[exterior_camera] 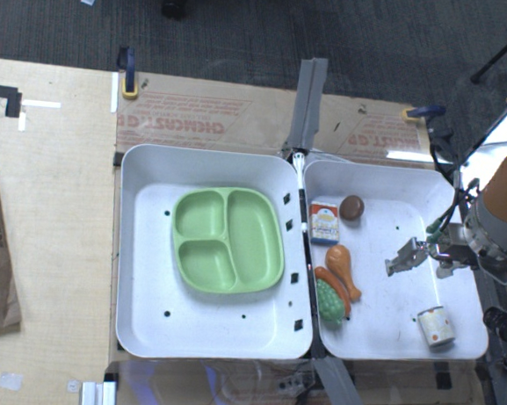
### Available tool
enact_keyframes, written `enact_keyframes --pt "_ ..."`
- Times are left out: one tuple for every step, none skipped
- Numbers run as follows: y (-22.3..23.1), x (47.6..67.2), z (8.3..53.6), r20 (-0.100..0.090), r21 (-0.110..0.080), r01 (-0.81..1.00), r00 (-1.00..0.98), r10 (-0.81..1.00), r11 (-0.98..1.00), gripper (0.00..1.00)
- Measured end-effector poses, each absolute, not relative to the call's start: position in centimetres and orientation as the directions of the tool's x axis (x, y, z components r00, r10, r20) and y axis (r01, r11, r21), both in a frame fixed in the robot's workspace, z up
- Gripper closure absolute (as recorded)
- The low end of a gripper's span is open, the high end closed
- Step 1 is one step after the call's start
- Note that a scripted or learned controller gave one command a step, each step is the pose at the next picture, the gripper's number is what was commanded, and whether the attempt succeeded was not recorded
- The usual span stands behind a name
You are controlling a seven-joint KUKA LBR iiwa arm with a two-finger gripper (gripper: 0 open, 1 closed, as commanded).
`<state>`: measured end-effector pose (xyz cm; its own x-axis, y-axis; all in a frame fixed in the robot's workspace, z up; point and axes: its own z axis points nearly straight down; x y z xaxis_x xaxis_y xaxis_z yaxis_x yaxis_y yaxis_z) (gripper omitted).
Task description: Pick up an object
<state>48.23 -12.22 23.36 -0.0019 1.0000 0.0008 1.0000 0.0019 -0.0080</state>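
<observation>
Gripper (405, 258) hovers over the right bin (375, 327), fingers spread and holding nothing, small can (435, 327) lying nearby.

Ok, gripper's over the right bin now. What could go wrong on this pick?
The gripper hangs over bare bin floor, between the can and the cluster by the left wall, so closing here would likely catch nothing. The carrot, the green toy and the small box crowd that wall, so a grasp there may hit the wall or shove neighbours. The can lies tipped and could roll.
</observation>
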Motion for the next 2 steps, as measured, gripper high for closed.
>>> enact_keyframes --pt "-18.7 48.5 13.0 0.001 -0.008 0.988 0.152 0.988 -0.152 0.0" --pt "-13.9 51.4 13.3 0.001 -0.005 0.995 -0.098 0.995 0.098 0.0"
